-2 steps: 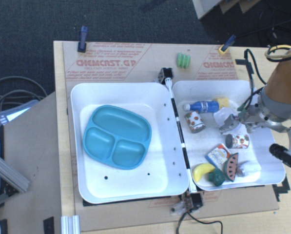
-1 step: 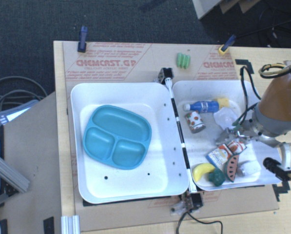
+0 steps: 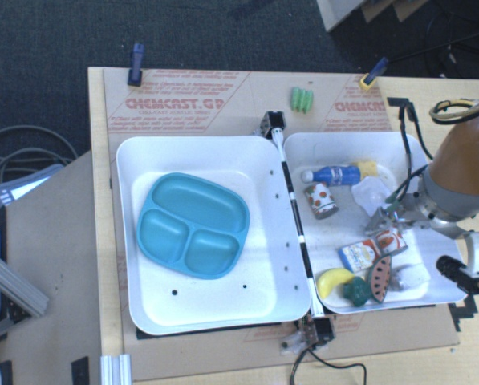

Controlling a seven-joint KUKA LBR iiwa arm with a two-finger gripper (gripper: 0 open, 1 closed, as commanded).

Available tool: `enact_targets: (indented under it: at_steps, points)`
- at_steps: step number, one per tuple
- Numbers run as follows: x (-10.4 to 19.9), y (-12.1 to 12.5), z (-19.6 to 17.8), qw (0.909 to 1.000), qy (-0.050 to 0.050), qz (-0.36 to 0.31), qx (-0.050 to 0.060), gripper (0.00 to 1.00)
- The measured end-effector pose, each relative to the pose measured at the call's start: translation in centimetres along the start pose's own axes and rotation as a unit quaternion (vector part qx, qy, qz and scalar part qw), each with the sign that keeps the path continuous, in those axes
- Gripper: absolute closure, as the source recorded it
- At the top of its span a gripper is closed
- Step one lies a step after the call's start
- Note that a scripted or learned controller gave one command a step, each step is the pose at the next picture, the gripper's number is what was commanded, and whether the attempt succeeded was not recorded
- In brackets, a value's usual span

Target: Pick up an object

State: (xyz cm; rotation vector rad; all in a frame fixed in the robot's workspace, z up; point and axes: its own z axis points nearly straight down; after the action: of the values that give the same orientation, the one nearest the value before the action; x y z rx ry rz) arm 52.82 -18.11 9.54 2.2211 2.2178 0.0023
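The right bin (image 3: pixel 347 144) holds several small objects. A blue bottle (image 3: pixel 336 175) lies near its back, with a small printed can (image 3: pixel 322 200) just in front of it. A clear plastic piece (image 3: pixel 373 192) sits to their right. Toward the front lie a white and orange carton (image 3: pixel 358 255), a yellow piece (image 3: pixel 333 281), a dark green piece (image 3: pixel 355 293) and a brown and red slice (image 3: pixel 379 277). My gripper (image 3: pixel 389 216) reaches down from the right into the middle of this bin, just above a red and white packet (image 3: pixel 392 241) and beside the clear plastic.
A blue divided plate (image 3: pixel 192 224) lies in the left bin (image 3: pixel 135 167). A green item (image 3: pixel 302 99) rests on the board behind the bins. The arm's orange band (image 3: pixel 464 163) hangs over the right bin's right edge, and cables run beside it.
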Motion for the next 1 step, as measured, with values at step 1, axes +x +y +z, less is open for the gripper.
enact_targets:
  at_steps: [1]
  points:
    - [7.85,3.55,0.98,1.0000,0.000,-0.001,-0.001,1.00]
